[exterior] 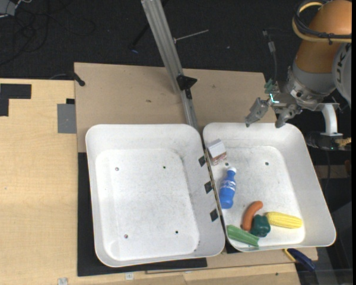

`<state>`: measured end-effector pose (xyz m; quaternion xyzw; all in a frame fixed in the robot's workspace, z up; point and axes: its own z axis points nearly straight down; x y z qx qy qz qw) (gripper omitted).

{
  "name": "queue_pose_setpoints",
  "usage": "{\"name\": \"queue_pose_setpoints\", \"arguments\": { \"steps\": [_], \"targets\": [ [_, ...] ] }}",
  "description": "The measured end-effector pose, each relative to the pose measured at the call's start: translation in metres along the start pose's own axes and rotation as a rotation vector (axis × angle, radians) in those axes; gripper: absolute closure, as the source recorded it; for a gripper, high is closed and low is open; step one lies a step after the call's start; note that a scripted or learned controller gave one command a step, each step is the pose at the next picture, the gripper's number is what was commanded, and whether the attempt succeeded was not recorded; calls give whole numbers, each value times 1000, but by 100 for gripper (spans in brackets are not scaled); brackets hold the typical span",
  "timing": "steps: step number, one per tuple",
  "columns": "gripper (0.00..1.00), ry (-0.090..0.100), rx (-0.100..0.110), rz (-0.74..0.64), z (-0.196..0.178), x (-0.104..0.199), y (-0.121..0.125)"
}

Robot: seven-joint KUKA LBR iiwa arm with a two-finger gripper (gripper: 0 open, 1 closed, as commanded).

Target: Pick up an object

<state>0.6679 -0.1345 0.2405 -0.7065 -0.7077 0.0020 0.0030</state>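
Dark floor with loose cables fills the top of the frame, and below it a pale wooden worktop (29,177) carries two shallow white bins side by side. At upper right the arm (320,46) ends in a claw (266,116) whose two fingers stand spread apart with nothing between them, poised at the far rim of the right bin (308,159). Inside that bin, along its left wall, sit a small white box (216,151) and a blue bottle (227,189). Toward lower right lie an orange sausage (251,215), a yellow corn cob (283,220), a dark green lump (260,225), possibly a toy vegetable, and a green pod (242,236). The left bin (142,195) sits lower centre.
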Motion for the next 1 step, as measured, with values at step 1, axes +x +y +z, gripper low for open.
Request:
{"name": "queue_pose_setpoints", "arguments": {
  "steps": [1],
  "targets": [
    [0, -1, -4, -3, -3, 0, 1]
  ]
}}
